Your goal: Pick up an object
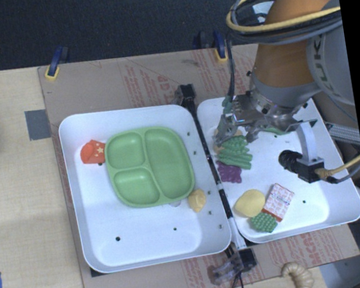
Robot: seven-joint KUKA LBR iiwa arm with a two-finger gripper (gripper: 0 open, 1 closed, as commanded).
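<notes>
My gripper (236, 128) hangs low over the upper left part of the right bin (332, 207), under the grey and orange arm. Just below it lies a green bean-pod toy (235, 153), with a purple grape bunch (230, 172) touching the pod's lower edge. Whether the gripper touches the pod is unclear. Further down the same bin are a yellow lemon (249, 203), a red and white packet (278, 201) and a small green ridged piece (263, 222).
The left bin (115, 248) holds a green divided plate (149, 166), a red item with a star (92, 152) and a small yellow piece (197, 200). A black hose fitting (298, 164) hangs over the right bin. A tan curled object (298, 278) lies on the bench below.
</notes>
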